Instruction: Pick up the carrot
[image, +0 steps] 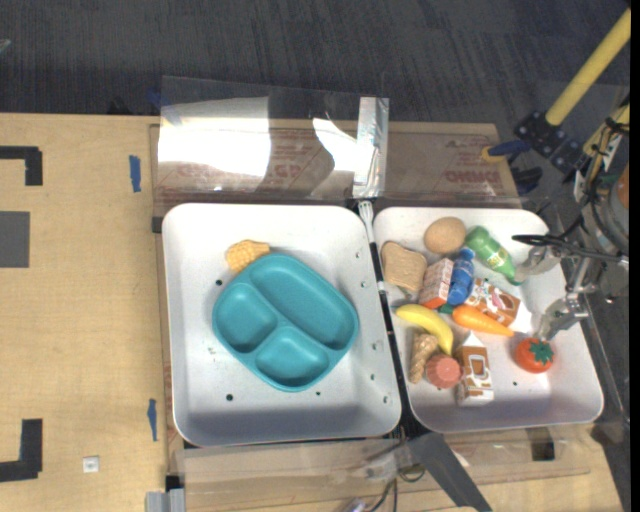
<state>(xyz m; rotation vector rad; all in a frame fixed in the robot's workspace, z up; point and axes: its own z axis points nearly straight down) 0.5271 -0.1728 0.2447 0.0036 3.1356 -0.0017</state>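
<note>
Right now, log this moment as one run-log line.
task: pick up carrot | carrot: right bin, beside banana | pincer: over right bin, right of carrot | grasp: none seen

- A single camera looks down from above the bench (80, 300), tilted a little so the far edge lies at the top.
- It stands well back: both white bins fit whole, the left bin (190, 400) near the middle, the right bin (570, 395) toward the right edge.
- Dark floor (300, 40) runs beyond the far edge.
</note>
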